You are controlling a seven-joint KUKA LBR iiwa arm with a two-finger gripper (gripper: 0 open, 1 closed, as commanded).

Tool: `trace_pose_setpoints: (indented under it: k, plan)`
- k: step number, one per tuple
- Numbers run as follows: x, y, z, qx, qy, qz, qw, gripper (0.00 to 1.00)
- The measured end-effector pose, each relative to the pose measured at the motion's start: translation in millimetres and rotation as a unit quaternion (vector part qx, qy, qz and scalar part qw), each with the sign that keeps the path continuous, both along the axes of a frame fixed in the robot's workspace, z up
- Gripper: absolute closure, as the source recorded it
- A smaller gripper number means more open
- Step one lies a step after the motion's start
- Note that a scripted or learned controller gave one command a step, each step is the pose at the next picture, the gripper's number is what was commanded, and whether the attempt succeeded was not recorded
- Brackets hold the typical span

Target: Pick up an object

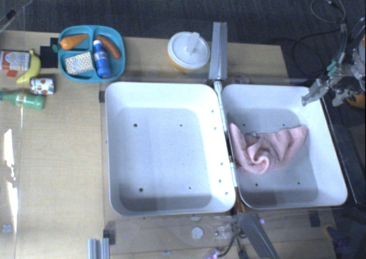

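**Pink cloth lies down and left of the waiting gripper**

A crumpled pink cloth towel lies in the right-hand shallow white plastic bin, bunched against the bin's left wall and spreading toward its middle. Its long axis runs roughly from 9 o'clock to 3 o'clock, with a rolled fold at the lower left.

The grey two-finger gripper sits at the bin's upper right corner, at about 1 o'clock from the cloth and well apart from it, so the cloth lies toward 7 o'clock from the fingertips. Nothing is seen between the fingers; whether they are spread or pressed together cannot be told at this size. The arm enters from 3 o'clock, its wrist just over the bin's rim, the tool angled toward the bin's inside
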State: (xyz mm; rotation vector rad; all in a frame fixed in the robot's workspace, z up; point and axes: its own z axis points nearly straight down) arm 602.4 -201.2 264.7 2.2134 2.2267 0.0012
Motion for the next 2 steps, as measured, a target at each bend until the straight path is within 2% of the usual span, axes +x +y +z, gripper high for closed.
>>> trace_pose_setpoints:
  k: [1, 2]
  plan:
    - [-20.2, -3.8, -102.5, 0.0004, 0.001, 0.005, 1.0000, 0.00]
    - [-30.6, -1.0, -174.6, -0.0013, -0.005, 0.052, 0.9986, 0.00]
